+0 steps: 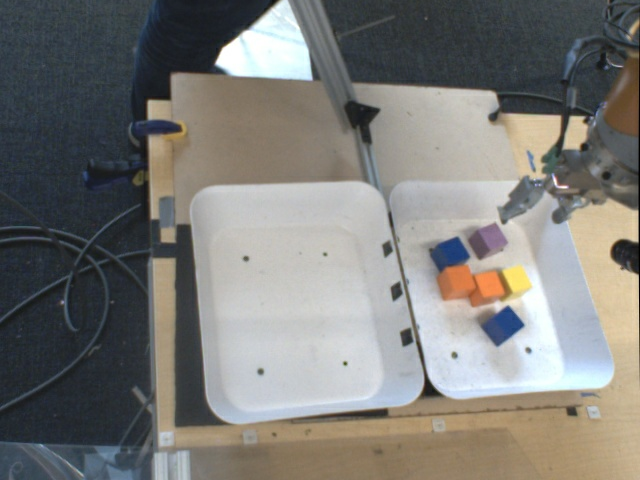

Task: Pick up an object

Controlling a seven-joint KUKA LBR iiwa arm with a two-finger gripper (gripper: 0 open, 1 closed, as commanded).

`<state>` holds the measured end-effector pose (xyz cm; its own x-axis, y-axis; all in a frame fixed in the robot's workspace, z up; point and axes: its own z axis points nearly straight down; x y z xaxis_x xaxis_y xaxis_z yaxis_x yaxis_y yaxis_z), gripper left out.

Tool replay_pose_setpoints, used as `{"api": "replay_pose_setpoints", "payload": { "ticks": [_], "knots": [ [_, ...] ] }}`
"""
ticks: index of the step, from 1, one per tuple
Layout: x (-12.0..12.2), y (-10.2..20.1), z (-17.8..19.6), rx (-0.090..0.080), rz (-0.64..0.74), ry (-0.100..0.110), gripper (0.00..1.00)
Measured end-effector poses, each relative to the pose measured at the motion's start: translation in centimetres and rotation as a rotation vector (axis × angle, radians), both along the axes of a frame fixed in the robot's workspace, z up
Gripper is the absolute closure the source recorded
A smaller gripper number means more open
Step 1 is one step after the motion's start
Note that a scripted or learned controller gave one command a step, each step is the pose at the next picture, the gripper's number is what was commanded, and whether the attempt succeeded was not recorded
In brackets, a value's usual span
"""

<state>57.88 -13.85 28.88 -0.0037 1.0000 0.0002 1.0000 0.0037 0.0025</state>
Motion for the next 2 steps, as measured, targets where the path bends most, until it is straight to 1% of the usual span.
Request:
{"api": "replay_pose_setpoints", "payload": {
  "ticks": [1,2],
  "knots": [
    [-2.2,-0.4,-13.6,0.001,-0.003,0.009,0.0],
    [3.4,4.3,-20.2,0.001,0.007,0.001,0.0]
  ]
}}
